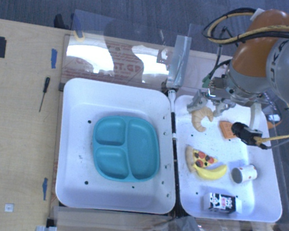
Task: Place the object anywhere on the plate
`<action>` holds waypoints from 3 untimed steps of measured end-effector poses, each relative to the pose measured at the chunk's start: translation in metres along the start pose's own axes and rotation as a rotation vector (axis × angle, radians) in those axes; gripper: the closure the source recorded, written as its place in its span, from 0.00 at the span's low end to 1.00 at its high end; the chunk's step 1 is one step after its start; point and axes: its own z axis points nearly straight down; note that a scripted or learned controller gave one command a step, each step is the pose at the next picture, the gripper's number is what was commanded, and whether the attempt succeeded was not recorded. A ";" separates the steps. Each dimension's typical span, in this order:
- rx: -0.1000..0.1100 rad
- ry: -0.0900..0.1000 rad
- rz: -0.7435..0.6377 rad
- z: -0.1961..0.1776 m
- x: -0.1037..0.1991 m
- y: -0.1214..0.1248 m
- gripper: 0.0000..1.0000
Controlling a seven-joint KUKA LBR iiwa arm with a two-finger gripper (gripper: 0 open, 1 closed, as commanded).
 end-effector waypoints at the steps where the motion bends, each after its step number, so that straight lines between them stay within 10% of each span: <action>1: 0.004 0.003 -0.001 0.010 0.053 -0.097 1.00; 2: 0.000 0.005 -0.003 -0.049 0.118 -0.166 1.00; 3: 0.001 0.002 0.000 -0.060 0.173 -0.086 1.00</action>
